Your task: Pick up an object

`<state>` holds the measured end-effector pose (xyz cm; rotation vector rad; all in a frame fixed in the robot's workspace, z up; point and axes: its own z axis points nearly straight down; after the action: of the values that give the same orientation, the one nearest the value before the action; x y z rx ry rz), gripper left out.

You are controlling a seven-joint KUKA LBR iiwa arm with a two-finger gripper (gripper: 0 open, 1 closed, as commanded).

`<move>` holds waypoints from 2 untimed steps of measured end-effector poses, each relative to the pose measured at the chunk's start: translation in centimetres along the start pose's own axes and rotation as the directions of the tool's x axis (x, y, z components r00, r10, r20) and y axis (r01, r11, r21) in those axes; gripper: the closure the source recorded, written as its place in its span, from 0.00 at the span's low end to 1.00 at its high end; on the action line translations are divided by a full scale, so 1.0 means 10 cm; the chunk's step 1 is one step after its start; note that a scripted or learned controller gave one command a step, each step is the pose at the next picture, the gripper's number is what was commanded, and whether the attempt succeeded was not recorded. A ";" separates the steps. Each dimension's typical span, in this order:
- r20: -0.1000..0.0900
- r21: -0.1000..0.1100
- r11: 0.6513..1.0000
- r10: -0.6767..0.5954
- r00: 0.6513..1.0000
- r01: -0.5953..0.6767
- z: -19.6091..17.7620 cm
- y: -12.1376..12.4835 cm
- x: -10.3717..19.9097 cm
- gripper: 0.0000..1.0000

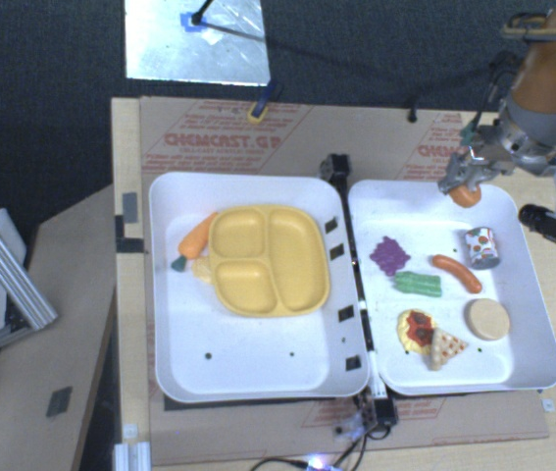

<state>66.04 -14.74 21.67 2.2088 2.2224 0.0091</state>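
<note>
Pizza slice [444, 347] in right bin [532, 361] (near edge); fingers [462, 186] pinching orange object [466, 196].

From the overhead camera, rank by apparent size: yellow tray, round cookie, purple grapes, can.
1. yellow tray, by far the largest
2. round cookie
3. purple grapes and can: these look about alike, so I won't rank them.

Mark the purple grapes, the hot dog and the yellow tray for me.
purple grapes [389, 255], camera view, middle of the bunch
hot dog [456, 273], camera view, mid-length
yellow tray [302, 307], camera view, right front rim
</note>
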 end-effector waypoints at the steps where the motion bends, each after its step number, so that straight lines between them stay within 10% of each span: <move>1: -0.001 0.006 1.000 0.000 1.000 0.000 -0.09 0.01 0.00 1.00; 2: -0.002 0.010 1.000 0.004 1.000 -0.004 -0.17 -0.47 0.26 1.00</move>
<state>61.30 -12.18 23.36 2.2187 2.2242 0.0010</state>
